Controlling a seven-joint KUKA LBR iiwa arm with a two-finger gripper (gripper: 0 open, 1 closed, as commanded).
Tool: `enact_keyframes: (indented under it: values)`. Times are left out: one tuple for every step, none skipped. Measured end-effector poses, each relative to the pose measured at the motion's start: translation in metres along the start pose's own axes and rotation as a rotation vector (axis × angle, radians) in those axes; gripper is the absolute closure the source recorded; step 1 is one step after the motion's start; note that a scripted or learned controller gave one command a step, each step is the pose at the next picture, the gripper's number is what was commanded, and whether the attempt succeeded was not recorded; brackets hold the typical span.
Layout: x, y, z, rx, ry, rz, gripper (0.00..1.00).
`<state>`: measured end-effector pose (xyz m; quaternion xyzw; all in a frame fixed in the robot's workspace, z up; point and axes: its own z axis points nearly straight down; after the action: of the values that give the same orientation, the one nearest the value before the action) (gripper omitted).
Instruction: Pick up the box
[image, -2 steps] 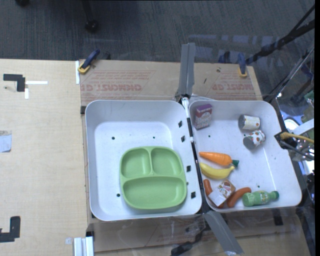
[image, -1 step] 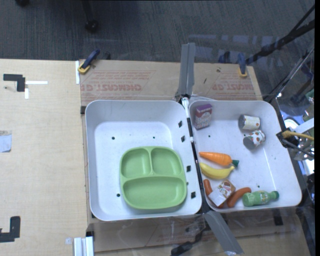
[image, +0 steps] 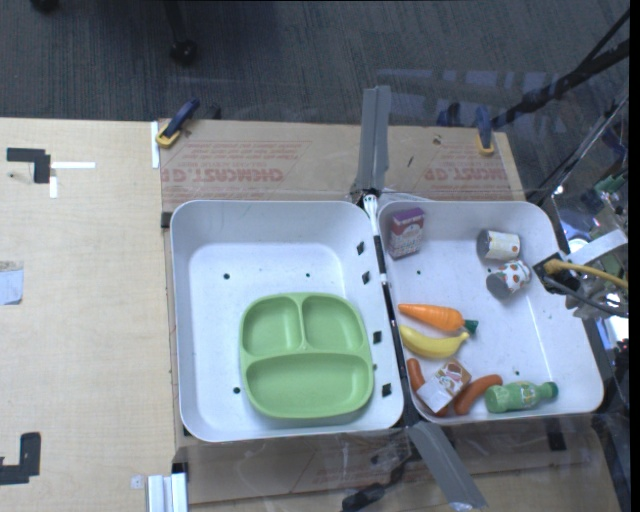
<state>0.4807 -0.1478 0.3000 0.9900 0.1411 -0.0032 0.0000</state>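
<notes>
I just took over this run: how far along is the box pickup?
Nothing looks done yet. The box stands upright in the far left corner of the right bin, untouched. The arm is just at that bin's right rim, well away from the box. Left: reach across, grasp the box and lift.

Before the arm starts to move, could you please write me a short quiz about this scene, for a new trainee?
1. True or false: the green plate lies in the left bin.
2. Which thing lies directly next to the carrot in the right bin? A) the green bottle B) the banana C) the can
3. Fill in: the box stands in the right bin's far ____ corner, as the camera view shows it.

Key
1. True.
2. B; the banana lies just below the carrot in the picture.
3. Left, close to the wall between the bins.
</notes>
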Motion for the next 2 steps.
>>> enact_keyframes:
  values:
    - [-0.001,-0.008,0.108,0.002,0.0,0.085,1.0]
    - [-0.002,-0.003,0.043,0.0,0.001,0.079,1.0]
